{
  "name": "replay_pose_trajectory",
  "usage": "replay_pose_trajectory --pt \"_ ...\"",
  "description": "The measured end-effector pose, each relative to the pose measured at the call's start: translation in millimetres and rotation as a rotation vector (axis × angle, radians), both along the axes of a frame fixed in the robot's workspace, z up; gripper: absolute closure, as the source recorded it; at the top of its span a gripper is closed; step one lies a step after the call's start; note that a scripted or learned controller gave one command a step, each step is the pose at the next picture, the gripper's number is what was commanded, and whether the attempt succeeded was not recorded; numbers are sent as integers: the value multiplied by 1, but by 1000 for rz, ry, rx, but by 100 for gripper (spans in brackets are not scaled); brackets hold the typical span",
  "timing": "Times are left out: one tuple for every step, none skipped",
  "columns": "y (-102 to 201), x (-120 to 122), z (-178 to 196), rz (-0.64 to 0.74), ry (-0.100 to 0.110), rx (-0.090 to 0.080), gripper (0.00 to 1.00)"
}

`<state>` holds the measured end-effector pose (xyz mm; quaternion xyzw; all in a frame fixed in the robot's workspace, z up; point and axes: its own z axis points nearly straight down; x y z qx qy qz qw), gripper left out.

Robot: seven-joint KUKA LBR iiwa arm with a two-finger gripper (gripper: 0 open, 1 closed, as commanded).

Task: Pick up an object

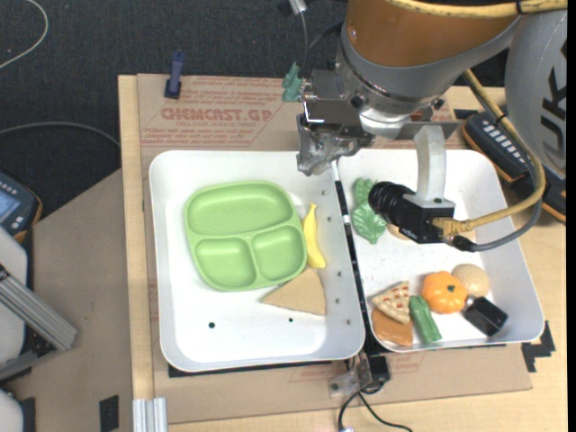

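1. Two shallow white bins meet at a central ridge; your gripper (317,158) hangs over its far end.
2. Your left bin (171,268) holds a green divided plastic tray (245,235), yellow banana (313,238) and tan wedge (300,293).
3. Your right bin (515,268) holds an orange toy pumpkin (445,292).
4. You cannot tell the jaws' state.

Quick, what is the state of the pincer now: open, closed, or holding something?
Pincer: cannot be told; it hangs above the bins' far edge.
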<state>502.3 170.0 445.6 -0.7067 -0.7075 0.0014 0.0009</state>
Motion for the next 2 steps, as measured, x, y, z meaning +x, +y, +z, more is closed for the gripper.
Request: replay_pose_trajectory --pt "0 0 11 1 -5 1 100" --pt "-23 9 -5 -5 0 -1 100"
